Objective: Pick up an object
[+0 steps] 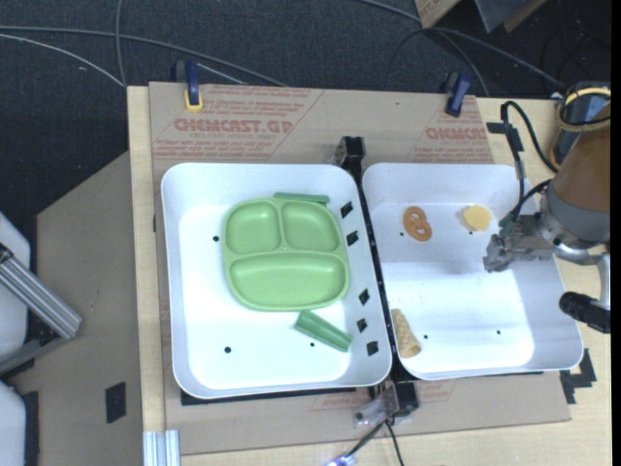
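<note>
Hovering low over the right bin [543, 348], near its far right side, the gripper [502, 250] carries nothing visible; whether it is apart or together cannot be told at this size. Pick judged not yet made: every candidate lies loose. Right bin contents: pretzel-shaped piece [417, 223] and yellow piece [475, 217] near the back wall, the yellow one nearest the gripper; tan cork-like cylinder [405, 332] at the front left corner. Left bin [184, 289] contents: green divided plate [285, 254], green stick [323, 329] just in front of it, another green strip [301, 198] behind.
</note>
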Controlling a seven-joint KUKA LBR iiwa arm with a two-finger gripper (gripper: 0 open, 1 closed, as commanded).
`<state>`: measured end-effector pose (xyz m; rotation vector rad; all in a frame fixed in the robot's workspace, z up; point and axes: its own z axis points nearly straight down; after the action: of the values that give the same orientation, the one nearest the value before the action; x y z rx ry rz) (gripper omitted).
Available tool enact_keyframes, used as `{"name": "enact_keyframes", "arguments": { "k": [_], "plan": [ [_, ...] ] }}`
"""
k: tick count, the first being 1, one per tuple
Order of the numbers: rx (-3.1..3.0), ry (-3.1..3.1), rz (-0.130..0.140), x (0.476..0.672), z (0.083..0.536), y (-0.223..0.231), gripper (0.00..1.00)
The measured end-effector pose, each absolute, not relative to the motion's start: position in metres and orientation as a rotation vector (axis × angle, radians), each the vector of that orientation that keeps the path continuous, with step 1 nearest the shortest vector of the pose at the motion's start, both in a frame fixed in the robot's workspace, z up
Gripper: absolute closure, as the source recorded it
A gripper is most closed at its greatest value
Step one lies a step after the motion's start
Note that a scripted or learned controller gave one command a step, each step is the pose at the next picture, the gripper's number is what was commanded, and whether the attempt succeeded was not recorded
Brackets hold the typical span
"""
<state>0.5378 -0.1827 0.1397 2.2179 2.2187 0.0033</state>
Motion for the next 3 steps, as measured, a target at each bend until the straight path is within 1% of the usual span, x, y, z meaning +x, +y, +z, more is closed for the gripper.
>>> {"name": "enact_keyframes", "arguments": {
  "k": [1,2,3],
  "plan": [
    [2.215,2.22,0.006,0.541,0.196,-0.173,1.0],
    [2.217,2.22,0.004,0.542,0.229,-0.173,1.0],
    [2.217,2.229,0.001,0.556,0.218,-0.122,1.0]
  ]
}}
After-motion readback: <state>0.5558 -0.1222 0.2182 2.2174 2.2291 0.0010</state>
